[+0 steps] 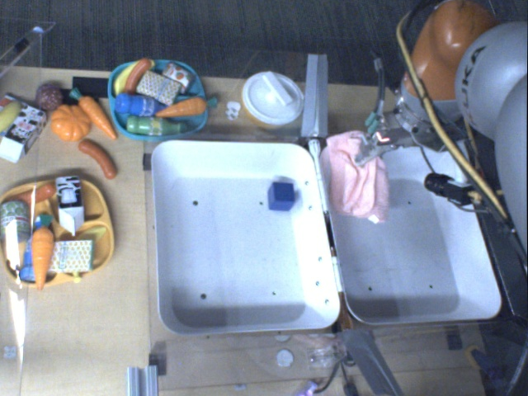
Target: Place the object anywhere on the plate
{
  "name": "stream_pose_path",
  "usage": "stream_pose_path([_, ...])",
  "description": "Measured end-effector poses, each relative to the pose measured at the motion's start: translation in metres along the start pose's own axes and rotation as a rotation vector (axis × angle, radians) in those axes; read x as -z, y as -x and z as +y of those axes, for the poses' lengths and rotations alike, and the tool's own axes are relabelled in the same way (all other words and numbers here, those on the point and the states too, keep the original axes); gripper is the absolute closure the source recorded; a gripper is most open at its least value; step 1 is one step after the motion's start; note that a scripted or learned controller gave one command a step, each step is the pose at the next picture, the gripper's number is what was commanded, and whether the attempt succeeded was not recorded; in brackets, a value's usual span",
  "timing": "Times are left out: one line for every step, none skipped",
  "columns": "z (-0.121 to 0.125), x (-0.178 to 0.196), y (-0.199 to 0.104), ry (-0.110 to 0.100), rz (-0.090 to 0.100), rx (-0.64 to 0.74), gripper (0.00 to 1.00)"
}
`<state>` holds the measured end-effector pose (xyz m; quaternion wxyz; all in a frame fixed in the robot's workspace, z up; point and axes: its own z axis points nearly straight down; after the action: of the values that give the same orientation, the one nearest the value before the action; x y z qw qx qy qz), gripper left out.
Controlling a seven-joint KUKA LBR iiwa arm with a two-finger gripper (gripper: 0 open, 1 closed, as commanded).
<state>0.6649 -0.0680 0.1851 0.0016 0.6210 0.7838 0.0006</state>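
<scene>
A pink cloth [355, 186] hangs bunched at the far left of the right bin [429, 262], against the wall between the bins. My gripper [368, 148] is shut on the cloth's upper fold, and the rest droops below it. In the left bin [214, 254] a small blue cube [282, 195] lies right of centre. A yellow plate [99, 221] holding toy food sits on the bench at the far left.
A blue bowl [196, 122] of toy food and a white round lid [273, 96] stand behind the left bin. A toy pumpkin [68, 123], carrot [101, 117] and sausage [98, 158] lie loose on the bench. Cables [445, 151] trail from the arm over the right bin.
</scene>
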Motion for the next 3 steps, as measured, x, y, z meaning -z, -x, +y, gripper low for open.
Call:
stream_pose_path([0.002, 0.040, -0.002, 0.002, 0.000, 0.009, 1.00])
stream_pose_path([-0.011, 0.031, -0.049, 0.000, 0.002, 0.414, 1.00])
stream_pose_path([-0.023, 0.040, -0.106, 0.002, 0.001, 0.816, 1.00])
